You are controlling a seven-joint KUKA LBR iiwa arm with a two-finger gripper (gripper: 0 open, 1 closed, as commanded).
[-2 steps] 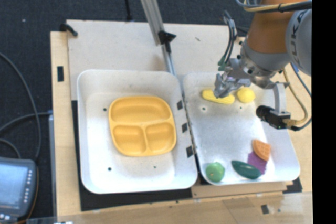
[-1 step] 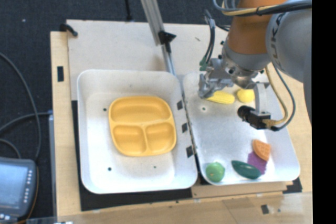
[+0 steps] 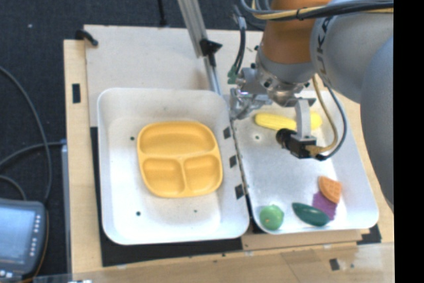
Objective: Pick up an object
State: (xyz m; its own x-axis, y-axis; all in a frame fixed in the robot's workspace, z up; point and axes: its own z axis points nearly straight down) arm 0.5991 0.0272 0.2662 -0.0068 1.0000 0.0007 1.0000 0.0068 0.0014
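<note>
My gripper (image 3: 246,104) hangs under the orange wrist band (image 3: 301,13), over the far left corner of the right bin (image 3: 291,172), close to the wall shared with the left bin. A yellow banana-like object (image 3: 281,121) lies just to the right of the gripper, partly hidden by the arm's cables. I see nothing held in the gripper. Along the right bin's near edge lie a green ball (image 3: 270,215), a dark green piece (image 3: 310,214), a purple piece (image 3: 326,203) and an orange piece (image 3: 330,188).
The left bin (image 3: 119,209) holds a yellow divided tray (image 3: 179,158). A slanted aluminium post (image 3: 189,6) stands behind the bins. A black cable end (image 3: 296,143) dangles off the wrist over the right bin. A screen (image 3: 20,235) sits at the lower left.
</note>
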